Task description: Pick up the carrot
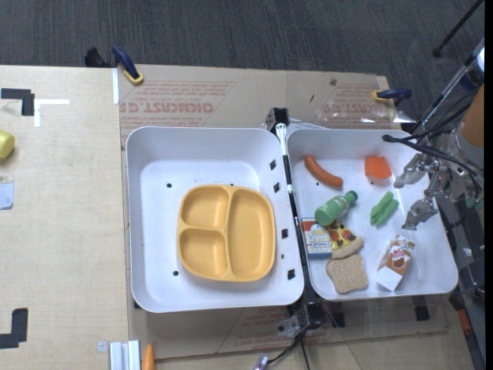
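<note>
A glossy yellow divided plate (228, 233) is sitting mid-left bin (146, 206). In the right bin (439, 280), the carrot (377, 168), a stubby matte orange wedge, is lying near the far edge, beside the ridged green pea pod (384, 208). The gripper (416, 195) is hovering at the right rim, fingers spread and empty; descending there, it is risking a miss.

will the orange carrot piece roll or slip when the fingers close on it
The short, chunky orange carrot piece looks blocky, so it probably won't roll. Its smooth, plastic-looking surface may slip under a pinch. It lies apart from the green pea pod, so nudging neighbours seems unlikely.
</note>
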`<state>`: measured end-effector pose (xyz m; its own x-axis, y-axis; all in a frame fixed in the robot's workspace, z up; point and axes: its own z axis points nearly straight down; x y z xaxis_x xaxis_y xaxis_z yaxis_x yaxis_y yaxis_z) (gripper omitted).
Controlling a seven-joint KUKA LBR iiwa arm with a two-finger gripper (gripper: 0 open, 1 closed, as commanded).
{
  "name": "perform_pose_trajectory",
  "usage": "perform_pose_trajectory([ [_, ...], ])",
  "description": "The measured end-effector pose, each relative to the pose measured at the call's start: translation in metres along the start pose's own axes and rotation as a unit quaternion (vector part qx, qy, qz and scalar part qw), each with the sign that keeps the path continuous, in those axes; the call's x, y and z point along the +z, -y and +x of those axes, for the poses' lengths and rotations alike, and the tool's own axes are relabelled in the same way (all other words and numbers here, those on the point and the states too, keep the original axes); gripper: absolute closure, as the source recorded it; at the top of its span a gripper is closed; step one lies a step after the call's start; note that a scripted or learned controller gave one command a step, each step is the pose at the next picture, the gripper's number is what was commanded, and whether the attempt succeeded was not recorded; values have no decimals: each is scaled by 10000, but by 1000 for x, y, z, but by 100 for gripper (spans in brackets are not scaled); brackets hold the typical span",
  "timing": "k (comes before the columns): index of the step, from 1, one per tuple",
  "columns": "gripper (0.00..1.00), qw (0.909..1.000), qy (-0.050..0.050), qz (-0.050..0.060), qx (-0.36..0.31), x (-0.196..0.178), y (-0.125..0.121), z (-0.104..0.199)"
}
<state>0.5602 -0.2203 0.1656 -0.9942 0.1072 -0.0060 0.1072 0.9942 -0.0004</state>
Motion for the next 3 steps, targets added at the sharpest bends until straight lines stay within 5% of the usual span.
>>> perform_pose_trajectory([
  [1,0,9895,37,-8,1446,70,-30,81],
  [2,0,9915,20,11,1303,-209,-7,68],
  [3,0,9838,-13,2,1791,-46,-63,87],
])
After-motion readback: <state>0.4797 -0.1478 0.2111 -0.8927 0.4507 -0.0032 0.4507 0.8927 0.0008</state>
